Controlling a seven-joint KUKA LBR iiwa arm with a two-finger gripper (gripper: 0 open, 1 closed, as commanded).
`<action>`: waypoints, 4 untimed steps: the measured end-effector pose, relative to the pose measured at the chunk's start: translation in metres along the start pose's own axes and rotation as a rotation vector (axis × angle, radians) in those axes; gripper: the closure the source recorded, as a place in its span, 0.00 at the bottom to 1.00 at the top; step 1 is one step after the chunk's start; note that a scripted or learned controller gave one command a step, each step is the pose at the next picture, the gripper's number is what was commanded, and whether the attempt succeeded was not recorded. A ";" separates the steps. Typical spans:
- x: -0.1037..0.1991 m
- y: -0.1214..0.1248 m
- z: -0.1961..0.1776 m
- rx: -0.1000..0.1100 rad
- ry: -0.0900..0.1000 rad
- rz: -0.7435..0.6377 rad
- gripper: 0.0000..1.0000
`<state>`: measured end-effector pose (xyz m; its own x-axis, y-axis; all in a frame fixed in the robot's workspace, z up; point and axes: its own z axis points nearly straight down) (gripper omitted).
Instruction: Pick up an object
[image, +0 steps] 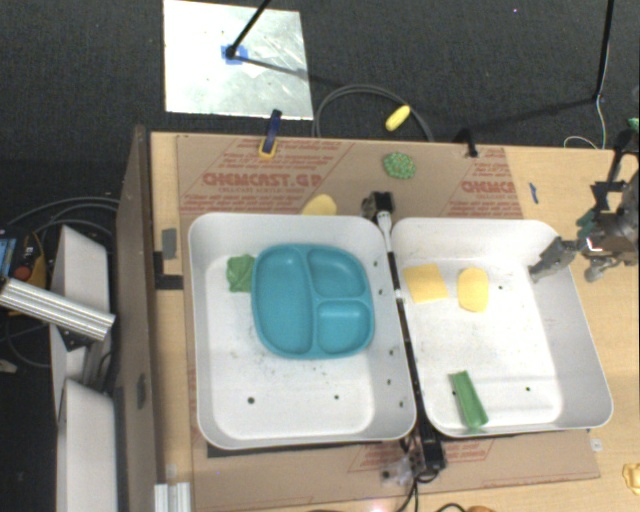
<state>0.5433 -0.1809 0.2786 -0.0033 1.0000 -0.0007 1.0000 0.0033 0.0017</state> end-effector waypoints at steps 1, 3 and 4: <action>0.024 0.027 0.112 0.007 0.003 -0.004 0.00; 0.040 0.052 0.193 0.002 0.001 0.000 0.00; 0.036 -0.046 0.195 0.009 0.002 0.006 0.00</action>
<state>0.4977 -0.1449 0.0836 0.0030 1.0000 0.0018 1.0000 -0.0030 -0.0069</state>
